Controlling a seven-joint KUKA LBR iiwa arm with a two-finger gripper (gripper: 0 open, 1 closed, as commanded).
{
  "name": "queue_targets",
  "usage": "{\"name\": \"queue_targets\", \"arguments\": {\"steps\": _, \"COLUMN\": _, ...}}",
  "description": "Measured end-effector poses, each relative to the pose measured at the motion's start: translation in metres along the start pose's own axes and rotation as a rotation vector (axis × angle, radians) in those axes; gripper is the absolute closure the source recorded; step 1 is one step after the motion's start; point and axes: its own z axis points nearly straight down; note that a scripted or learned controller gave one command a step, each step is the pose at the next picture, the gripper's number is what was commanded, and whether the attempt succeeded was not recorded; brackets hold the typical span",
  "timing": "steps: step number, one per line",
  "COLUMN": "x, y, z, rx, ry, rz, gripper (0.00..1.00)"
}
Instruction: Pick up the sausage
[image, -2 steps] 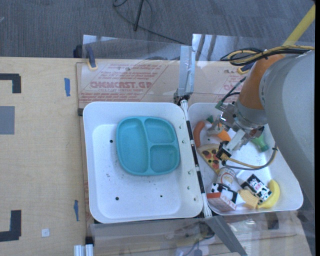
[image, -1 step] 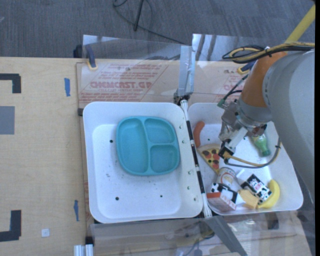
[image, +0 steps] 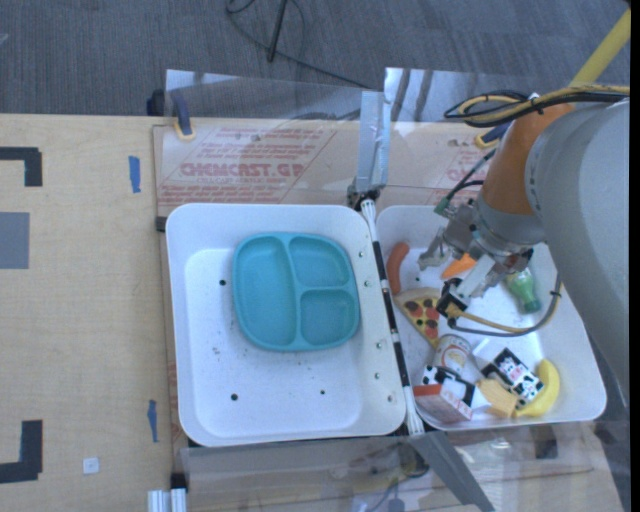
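The sausage, a short orange-red link, lies in the right bin close to its left wall, pointing toward the back. My gripper hangs low over the bin's middle, just to the right of the sausage and apart from it. An orange piece sits right beside the gripper. Nothing shows as held.
A pizza slice lies just in front of the sausage. A green item, a banana, black-and-white pieces, a clear jar and a red-and-white packet crowd the right bin. The left bin holds a teal divided plate.
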Motion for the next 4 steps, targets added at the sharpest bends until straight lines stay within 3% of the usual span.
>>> {"name": "queue_targets", "arguments": {"steps": 1, "x": 0.001, "y": 0.003, "z": 0.011, "rx": 0.003, "ry": 0.005, "rz": 0.026, "gripper": 0.0}}
{"name": "queue_targets", "arguments": {"steps": 2, "x": -0.004, "y": -0.006, "z": 0.011, "rx": 0.002, "ry": 0.006, "rz": 0.243, "gripper": 0.0}}
{"name": "queue_targets", "arguments": {"steps": 3, "x": 0.047, "y": -0.005, "z": -0.085, "rx": 0.008, "ry": 0.003, "rz": 0.163, "gripper": 0.0}}
{"name": "queue_targets", "arguments": {"steps": 4, "x": -0.036, "y": -0.01, "z": -0.091, "rx": 0.014, "ry": 0.0, "rz": 0.386, "gripper": 0.0}}
